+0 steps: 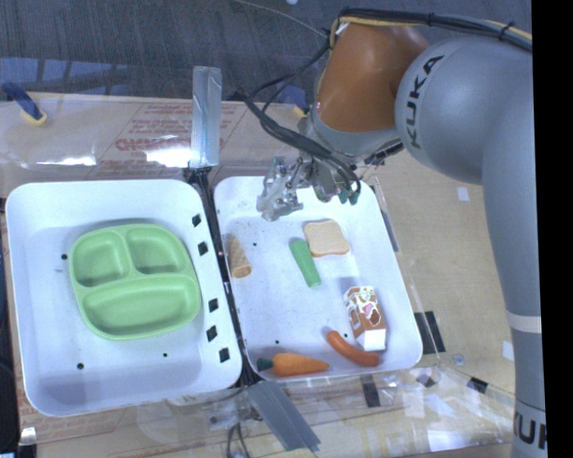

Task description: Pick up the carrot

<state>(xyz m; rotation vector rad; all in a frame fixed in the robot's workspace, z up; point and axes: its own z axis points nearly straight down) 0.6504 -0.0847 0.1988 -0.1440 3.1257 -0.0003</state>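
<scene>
Carrot (295,365) flat in right bin (393,267), near edge; long axis left-right, green top left, tip right. Gripper (282,197) over far edge, apart; finger spread indeterminable.

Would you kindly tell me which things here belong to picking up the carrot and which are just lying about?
Belongs to the job:
orange carrot with green top
two-finger gripper
right white bin

Just lying about:
green divided plate
left white bin
toast slice
green pod-shaped vegetable
brown cone
sausage
printed carton
</scene>
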